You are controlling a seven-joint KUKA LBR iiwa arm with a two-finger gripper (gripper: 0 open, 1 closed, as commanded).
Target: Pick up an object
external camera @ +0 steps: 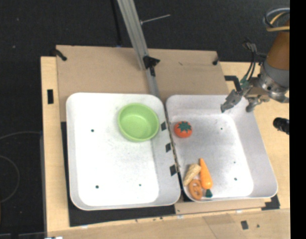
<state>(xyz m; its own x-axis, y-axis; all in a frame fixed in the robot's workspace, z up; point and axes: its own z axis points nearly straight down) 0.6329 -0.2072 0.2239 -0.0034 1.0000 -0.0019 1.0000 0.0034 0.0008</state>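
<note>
The grey arm with its orange band reaches in at three o'clock, its tool (239,102) hanging over the upper right rim of the right bin (247,148), fingers spread with nothing between them. A round toy tomato (183,129) lies toward eight o'clock from the tool, well apart. Near the bin's six o'clock edge, a tapered toy carrot (205,173) touches a pale piece. The left bin (93,158) holds a smooth green bowl (138,122).
</note>
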